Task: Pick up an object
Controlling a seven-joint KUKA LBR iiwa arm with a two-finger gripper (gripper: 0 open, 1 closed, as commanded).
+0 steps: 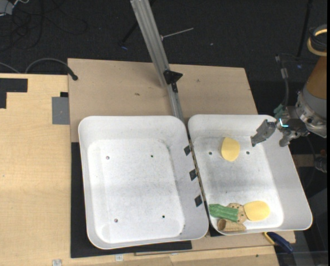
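Observation:
My gripper (pixel 274 134) hangs over the far right edge of the right bin (pixel 287 173), its two dark fingers spread open with nothing between them. A round yellow piece (pixel 229 149) lies in the bin's far half, to the left of the gripper and apart from it. At the bin's near edge lie a second yellow piece (pixel 257 210), a green stick-shaped object (pixel 223 210) and a tan cork-like piece (pixel 232 224), close together.
The left bin (pixel 98 143) stands beside the right one, with black clips along the shared wall. A slanted metal rail (pixel 153 49) rises behind the bins. The arm's orange band (pixel 318 76) sits at the right edge.

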